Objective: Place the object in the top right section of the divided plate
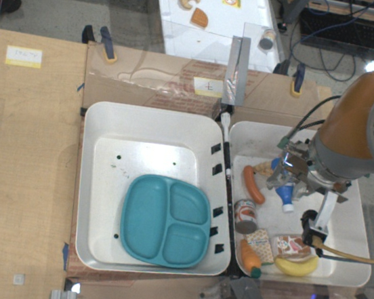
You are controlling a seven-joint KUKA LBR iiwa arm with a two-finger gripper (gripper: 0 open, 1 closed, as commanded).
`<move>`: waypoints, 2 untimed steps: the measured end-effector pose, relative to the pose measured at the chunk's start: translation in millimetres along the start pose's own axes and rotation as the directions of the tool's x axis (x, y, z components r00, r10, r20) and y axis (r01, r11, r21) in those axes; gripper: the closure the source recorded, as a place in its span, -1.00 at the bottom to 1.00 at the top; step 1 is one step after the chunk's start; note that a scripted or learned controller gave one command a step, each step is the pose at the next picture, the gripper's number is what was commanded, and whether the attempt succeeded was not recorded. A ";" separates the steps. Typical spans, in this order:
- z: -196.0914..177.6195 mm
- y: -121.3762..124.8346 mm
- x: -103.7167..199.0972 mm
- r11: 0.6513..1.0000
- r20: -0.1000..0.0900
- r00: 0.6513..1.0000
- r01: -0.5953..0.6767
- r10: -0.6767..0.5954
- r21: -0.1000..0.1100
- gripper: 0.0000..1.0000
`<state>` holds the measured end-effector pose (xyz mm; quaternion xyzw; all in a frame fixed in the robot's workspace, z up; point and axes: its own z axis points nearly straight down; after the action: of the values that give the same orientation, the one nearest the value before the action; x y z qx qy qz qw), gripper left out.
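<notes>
Arm reaches in from the right, its gripper (pixel 286 177) low over the right bin (pixel 360 233), at that bin's middle. From my feed I cannot tell whether the gripper is spread or closed; the wrist body hides the tips.

Directly at the gripper's lower edge I see a small blue and white item (pixel 289 197): blue upper part, white rounded end pointing towards the near side of the bin. It looks tilted rather than flat. I cannot tell whether it is pinched or only lying under the tool, so I do not log it as held.

Other contents of the right bin:
- reddish sausage (pixel 253 184), lying left of the gripper, apart from it
- dark can (pixel 245 216) near the left wall
- orange carrot (pixel 250 258) at the near left corner
- yellow banana (pixel 297 265) along the near wall
- red and white packet (pixel 290 246) just above the banana, touching it

Divided plate (pixel 138 218): teal, rounded rectangle, flat on the floor of the left bin (pixel 96 167), towards its near right part. It has one long compartment on the left and two smaller ones stacked on the right. The top right section (pixel 190 204) has nothing in it; plate and gripper are well apart, with the walls between the bins separating them.
</notes>
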<state>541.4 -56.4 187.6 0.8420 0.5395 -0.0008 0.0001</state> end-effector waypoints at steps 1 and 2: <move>-3.4 -92.6 33.3 0.996 -0.002 0.996 0.084 -0.084 0.001 1.00; -38.9 -119.9 82.7 0.996 -0.002 0.996 0.086 -0.086 -0.002 1.00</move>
<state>467.1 68.9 226.4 0.8179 0.5754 0.0006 0.0001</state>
